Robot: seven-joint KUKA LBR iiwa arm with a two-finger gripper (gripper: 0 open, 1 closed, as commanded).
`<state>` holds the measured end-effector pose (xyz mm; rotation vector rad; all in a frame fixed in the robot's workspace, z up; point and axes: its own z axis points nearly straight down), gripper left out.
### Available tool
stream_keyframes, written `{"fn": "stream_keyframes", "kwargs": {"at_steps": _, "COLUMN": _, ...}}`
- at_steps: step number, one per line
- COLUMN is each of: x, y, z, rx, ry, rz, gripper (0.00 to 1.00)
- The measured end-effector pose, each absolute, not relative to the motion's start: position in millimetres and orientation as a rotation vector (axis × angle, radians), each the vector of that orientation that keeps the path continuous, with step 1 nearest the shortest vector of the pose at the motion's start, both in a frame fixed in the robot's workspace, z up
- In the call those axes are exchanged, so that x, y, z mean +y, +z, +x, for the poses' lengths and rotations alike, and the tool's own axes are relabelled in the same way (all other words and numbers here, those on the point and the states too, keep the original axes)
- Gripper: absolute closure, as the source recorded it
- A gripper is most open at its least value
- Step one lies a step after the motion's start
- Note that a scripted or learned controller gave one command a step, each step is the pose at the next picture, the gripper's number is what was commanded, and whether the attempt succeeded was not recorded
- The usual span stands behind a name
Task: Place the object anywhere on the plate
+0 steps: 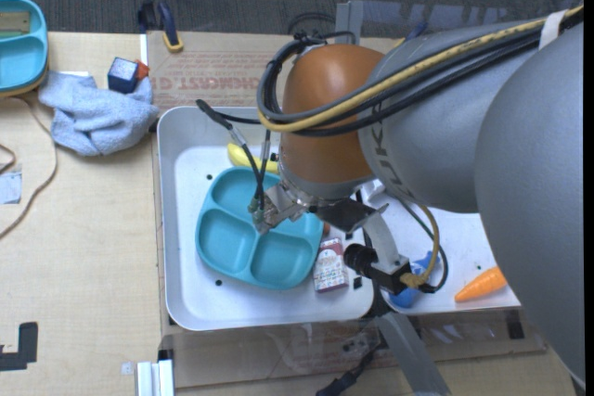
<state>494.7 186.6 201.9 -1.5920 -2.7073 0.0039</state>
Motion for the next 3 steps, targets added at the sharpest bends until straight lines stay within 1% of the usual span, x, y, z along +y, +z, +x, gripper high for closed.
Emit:
{"fn": "stream_keyframes", "kwargs": {"at_steps": 1, "x": 180, "y": 172, "z": 477.7, "rx": -2.806, "ry": 0.005, "rz": -1.409, "gripper": 1.0}}
{"fn": "stream_keyframes", "kwargs": {"at_steps": 2, "x": 189, "y": 220, "z": 606.2, "rx": -2.423, "ry": 0.005, "rz": -2.001, "gripper": 1.0}}
{"fn": "stream_keyframes", "kwargs": {"at_steps": 3, "x": 189, "y": 220, "z": 606.0, "rx": -2.423, "ry": 0.005, "rz": -2.001, "gripper": 0.0}}
